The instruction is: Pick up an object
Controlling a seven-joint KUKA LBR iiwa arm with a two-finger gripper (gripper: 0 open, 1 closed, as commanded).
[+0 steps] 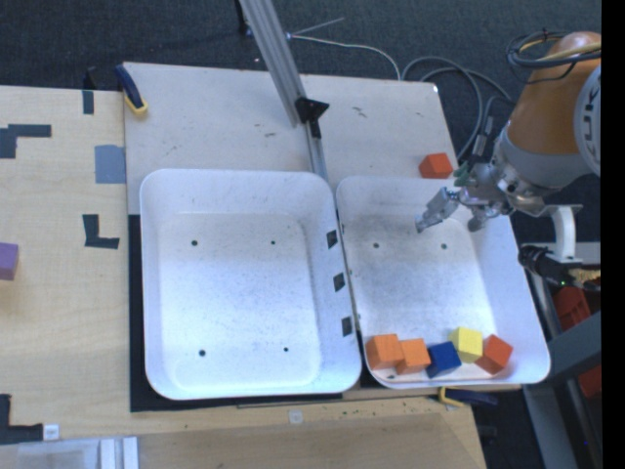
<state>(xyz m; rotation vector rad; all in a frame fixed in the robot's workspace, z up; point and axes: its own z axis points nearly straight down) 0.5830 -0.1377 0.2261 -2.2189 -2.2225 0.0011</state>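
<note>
Five blocks wait while the gripper [451, 216] hangs over the right bin [415, 272], nothing between its fingers.

Its fingers stand parted and bare, tips above the bin's upper floor. The cluster lies well below them along the bin's near edge: two orange blocks [398, 351], a blue block [442, 359], a yellow block [469, 342] and a red-orange block [495, 353], packed touching. Another orange block [436, 166] sits just above the fingers, outside the bin. This looks like the approach step; next the arm must travel to one block, descend, and close.
</note>
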